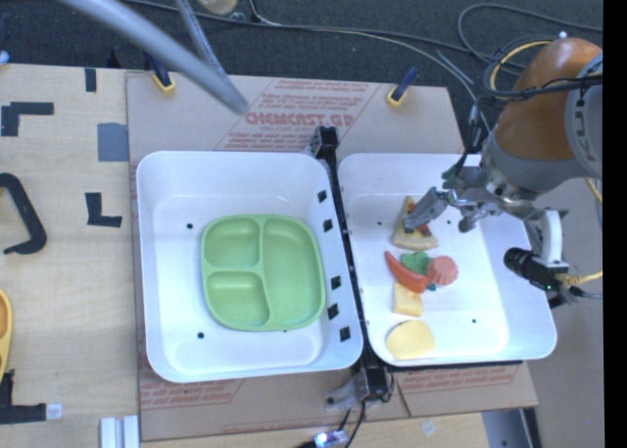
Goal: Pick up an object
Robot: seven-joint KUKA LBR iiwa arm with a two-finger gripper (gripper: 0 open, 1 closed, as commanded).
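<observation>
Orange-banded arm (549, 113) reached in from the right, its gripper (443, 209) angled down over the right bin (519, 323), fingers spread and holding nothing. Just below them lay a pizza slice (411, 232), then a red pepper (409, 273), a yellow block (408, 301) and a pale round piece (409, 339). A green divided plate (263, 273) sat in the left bin (167, 240). Red printing on the cardboard (294, 115) was too blurred to read.

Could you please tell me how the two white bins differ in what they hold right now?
The left bin holds one green divided tray; the right bin holds several small food toys, among them a yellow piece and a red one. The gripper is over the right bin, not over the left bin. Both bins are shallow, white, and sit side by side.
</observation>
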